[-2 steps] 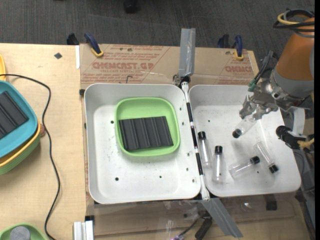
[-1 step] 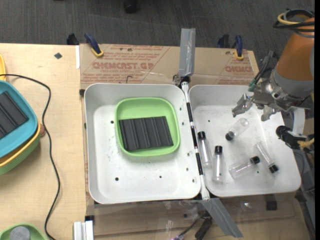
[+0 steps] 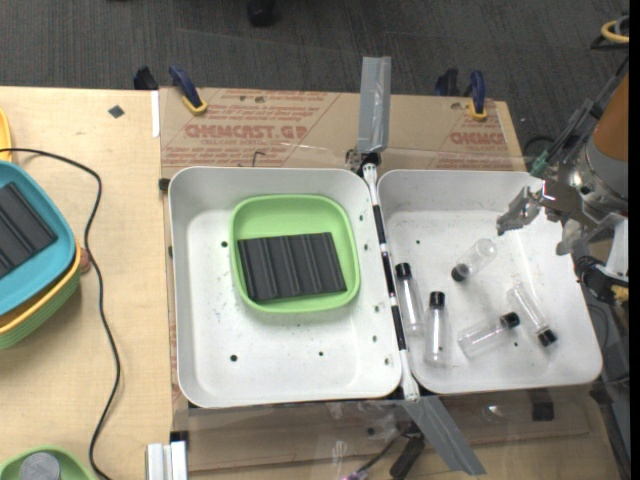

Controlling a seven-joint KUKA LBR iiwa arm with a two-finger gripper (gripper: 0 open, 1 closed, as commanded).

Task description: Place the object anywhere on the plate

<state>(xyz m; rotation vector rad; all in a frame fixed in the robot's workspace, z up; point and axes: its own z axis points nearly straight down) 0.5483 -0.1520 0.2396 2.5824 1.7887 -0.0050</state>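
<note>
A square green plate (image 3: 340, 223) with a dark ribbed insert (image 3: 292, 266) lies in the left white bin (image 3: 200, 298). Several clear vials with black caps lie in the right bin (image 3: 570, 368): one (image 3: 405, 293) along the left wall, one (image 3: 437, 325) beside it, one (image 3: 475, 259) near the middle, and two more (image 3: 487, 335) (image 3: 530, 314) toward the front right. My gripper (image 3: 520, 211) hangs over the right bin's upper right part, above and to the right of the middle vial, with nothing seen in it.
Blue and yellow stacked trays (image 3: 35, 248) sit at the far left on the wooden bench, with a black cable (image 3: 100, 268) running past them. Cardboard (image 3: 260, 123) held by clamps lies behind the bins. The arm (image 3: 600, 183) fills the right side.
</note>
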